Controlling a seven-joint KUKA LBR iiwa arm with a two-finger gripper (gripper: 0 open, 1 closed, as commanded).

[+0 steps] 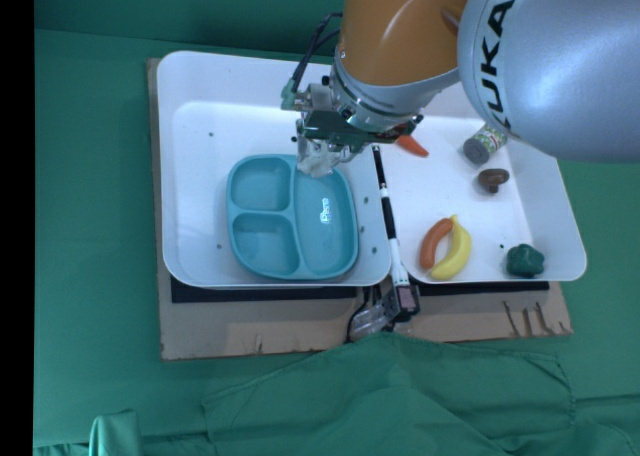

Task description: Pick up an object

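Observation:
My gripper (318,158) hangs over the left bin (200,144), at the far edge of a teal divided plate (292,216). Its tips sit right at the plate's rim, above the large right compartment. In the right bin (555,224) lie a yellow banana (455,250) with a sausage (435,241) beside it, a dark green piece (524,261), a small brown piece (492,180), a grey and green cylinder (485,142) and an orange carrot (412,145) partly under the arm. Nothing shows between the gripper's tips.
The grey and orange arm (470,24) covers the far middle of both bins. A black and white strip (388,214) runs along the seam between the bins. Cardboard (250,334) and green cloth (400,394) lie at the front.

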